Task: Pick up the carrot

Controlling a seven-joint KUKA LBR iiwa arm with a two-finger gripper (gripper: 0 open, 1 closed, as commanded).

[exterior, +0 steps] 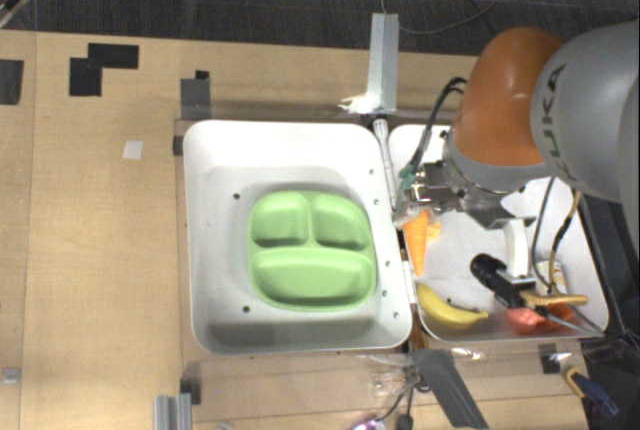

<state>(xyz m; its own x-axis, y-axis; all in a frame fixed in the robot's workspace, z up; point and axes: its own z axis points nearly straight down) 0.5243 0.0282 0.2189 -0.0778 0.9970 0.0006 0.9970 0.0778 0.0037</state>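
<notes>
On the left the wooden tabletop (90, 248) lies bare, and next comes the left white bin (210, 218), which holds a green divided plate (310, 248) at its centre. Past the wall shared by the two bins, the carrot (414, 243) lies in the right white bin (455, 253), at its left edge and tight against that wall, in the middle right of the frame; its length runs roughly up and down the picture, with the thicker orange end uppermost. Just below it, toward the lower edge of the bin, lies a banana (450, 308), close to the carrot's lower tip but seemingly apart from it, and a small red item (525, 320) sits farther right in the bin's lower corner. The tool (418, 208) hangs right over the carrot's upper end, and whether it is open or closed, or has the carrot at all, cannot be told from this angle. To do the grasp well, I judge the tool should close across the carrot's width, not along it, descend straight, and stay clear of the bin wall, which leaves little room on that side; lifting vertically should also keep the banana undisturbed. The grey arm (590, 98) reaches in from the upper right, its orange band (505, 88) bulking above the wrist, which points steeply downward into the bin.
</notes>
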